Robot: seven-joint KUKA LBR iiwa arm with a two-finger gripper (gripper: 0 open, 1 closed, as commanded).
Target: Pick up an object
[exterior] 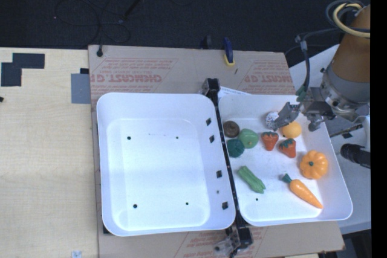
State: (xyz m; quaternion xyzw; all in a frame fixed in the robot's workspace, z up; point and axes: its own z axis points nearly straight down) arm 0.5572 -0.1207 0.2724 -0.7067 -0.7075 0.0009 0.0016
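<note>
The right bin [338, 205] holds several toy foods. Among them are a yellow fruit [292, 130], two red pieces [269, 141] [288, 147], an orange pumpkin [313, 165] and a carrot [303, 191]. There are also a green pod [251, 179], a green ball [248, 138], a teal piece [235, 148] and a brown ball [230, 128]. My gripper [298, 118] hangs at the bin's far right, just above the yellow fruit. Its fingers are spread to either side and it looks open, with nothing lifted.
The left bin [109, 160] lies beside the right one, and a black divider [221, 154] runs between them. Both sit on a cardboard sheet [157, 72]. The arm's orange band [357, 39] rises at the right edge.
</note>
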